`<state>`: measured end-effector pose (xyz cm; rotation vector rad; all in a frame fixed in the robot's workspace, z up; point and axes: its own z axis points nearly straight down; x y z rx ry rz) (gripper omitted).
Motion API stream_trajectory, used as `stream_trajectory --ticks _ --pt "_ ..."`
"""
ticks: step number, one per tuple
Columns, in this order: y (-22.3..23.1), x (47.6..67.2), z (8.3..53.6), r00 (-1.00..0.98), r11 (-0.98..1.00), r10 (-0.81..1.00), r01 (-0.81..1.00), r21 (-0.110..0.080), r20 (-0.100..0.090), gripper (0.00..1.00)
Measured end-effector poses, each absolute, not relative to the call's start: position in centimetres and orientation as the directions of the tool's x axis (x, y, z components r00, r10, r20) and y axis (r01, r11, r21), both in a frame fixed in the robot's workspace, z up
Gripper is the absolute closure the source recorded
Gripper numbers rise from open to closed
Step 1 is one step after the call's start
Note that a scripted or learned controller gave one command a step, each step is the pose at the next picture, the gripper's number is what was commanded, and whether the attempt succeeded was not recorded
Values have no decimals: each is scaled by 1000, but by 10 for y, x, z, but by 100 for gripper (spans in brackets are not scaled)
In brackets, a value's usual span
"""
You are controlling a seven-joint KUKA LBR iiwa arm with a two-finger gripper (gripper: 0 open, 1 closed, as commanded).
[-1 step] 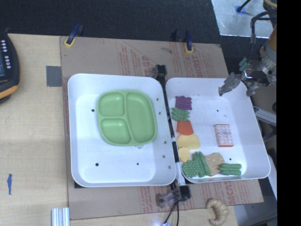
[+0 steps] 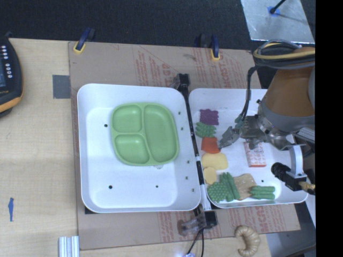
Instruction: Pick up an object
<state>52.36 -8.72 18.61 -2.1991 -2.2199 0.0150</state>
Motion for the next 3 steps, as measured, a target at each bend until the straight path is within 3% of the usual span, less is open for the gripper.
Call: stream_trajectory --ticks 1,2,3 --pt "-186 593 183 2 -2 1000 1000 3 -5 0" --pt "-202 528 153 -1 1 1000 1000 -10 1 0" --pt "-199 544 88 -7 7 1000 1000 -8 2 0"
